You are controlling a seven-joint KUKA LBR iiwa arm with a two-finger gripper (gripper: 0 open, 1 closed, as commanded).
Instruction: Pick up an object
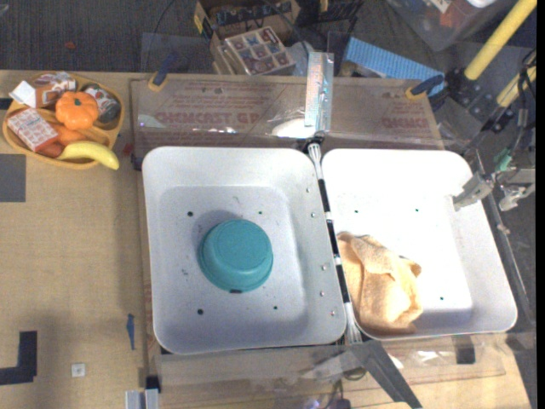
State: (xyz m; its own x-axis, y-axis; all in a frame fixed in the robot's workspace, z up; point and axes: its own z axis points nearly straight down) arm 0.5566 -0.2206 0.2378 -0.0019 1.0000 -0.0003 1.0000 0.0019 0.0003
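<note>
Cloth (381,281) well apart from gripper (473,191)

From my remote station I see two shallow white plastic bins side by side on the wooden worktop (68,254). The left bin (170,186) holds a round teal bowl (237,254) turned upside down near its centre. The right bin (409,186) holds a crumpled pale-orange cloth (381,281) against its near-left corner, touching the wall. At the worktop's far-left corner sits a yellow dish (17,135) of toy food, with an orange pumpkin (77,111) and a yellow banana (90,152). The grey claw (494,187) hangs over the right bin's far-right rim.
</note>
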